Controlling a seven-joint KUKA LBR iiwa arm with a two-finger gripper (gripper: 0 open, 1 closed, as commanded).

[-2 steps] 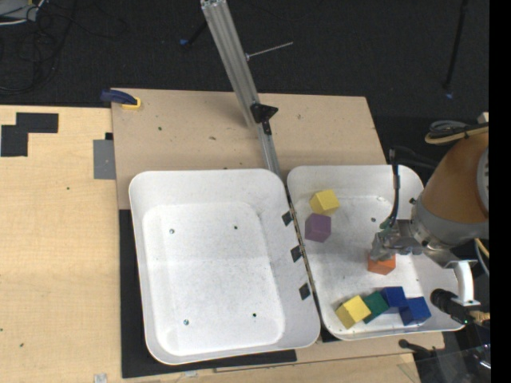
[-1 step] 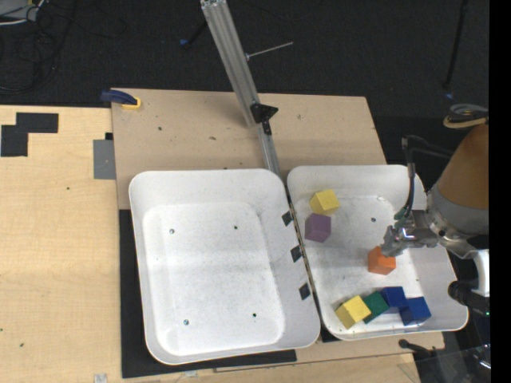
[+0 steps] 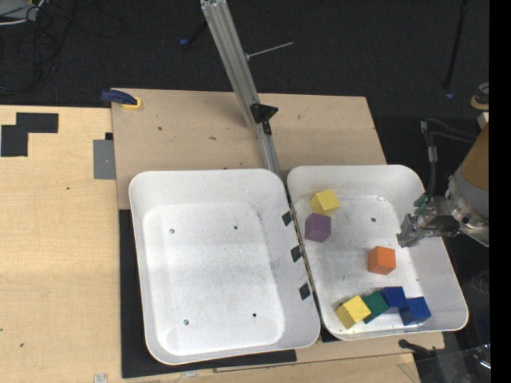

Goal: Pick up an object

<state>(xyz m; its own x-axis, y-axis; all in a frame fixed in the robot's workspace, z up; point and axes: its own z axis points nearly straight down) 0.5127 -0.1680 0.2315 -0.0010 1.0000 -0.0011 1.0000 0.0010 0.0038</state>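
The orange block [image 3: 382, 260] looks light and rigid, best pinched across flat sides; the hand's [image 3: 409, 234] grip cannot be told.

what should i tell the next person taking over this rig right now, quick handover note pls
Gripper: at the right rim of the right bin, above the bin floor, with nothing visibly between its fingers; open or shut not clear.
Things: all in the right bin. Yellow cube and purple cube near the left wall; orange cube mid-bin, closest to the gripper; second yellow cube, green cube and two blue cubes clustered at the near edge.
Done: nothing picked.
Left: the whole pick; the orange cube looks the easiest target.
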